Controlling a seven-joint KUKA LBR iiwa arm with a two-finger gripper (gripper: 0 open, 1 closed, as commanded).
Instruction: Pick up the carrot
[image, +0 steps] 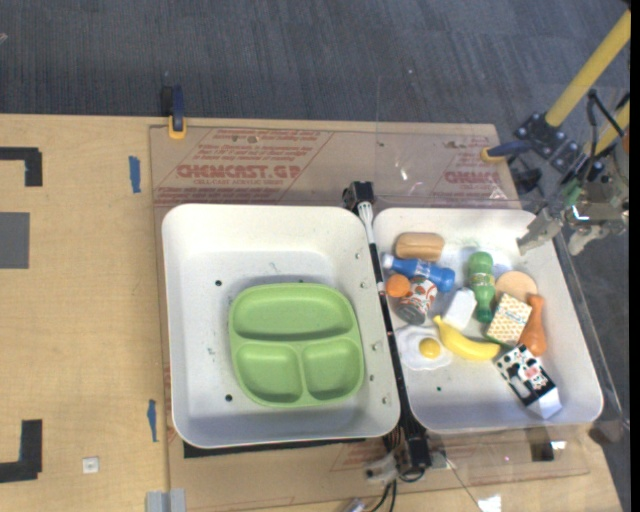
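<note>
The carrot (537, 323) is a short orange piece lying near the right wall of the right bin (585, 395). It lies between a patterned cracker box (509, 320) and the bin wall, just below a tan round food item (515, 284). My gripper (562, 218) hovers over the bin's upper right corner, above and slightly right of the carrot and well apart from it. Nothing is visibly held in it.
The right bin also holds a bun (418, 245), a blue can (422, 272), a green bottle (481, 275), a banana (465, 343), a fried egg (425, 349) and a cow-print carton (527, 378). A green divided plate (295, 343) lies in the left bin (190, 300).
</note>
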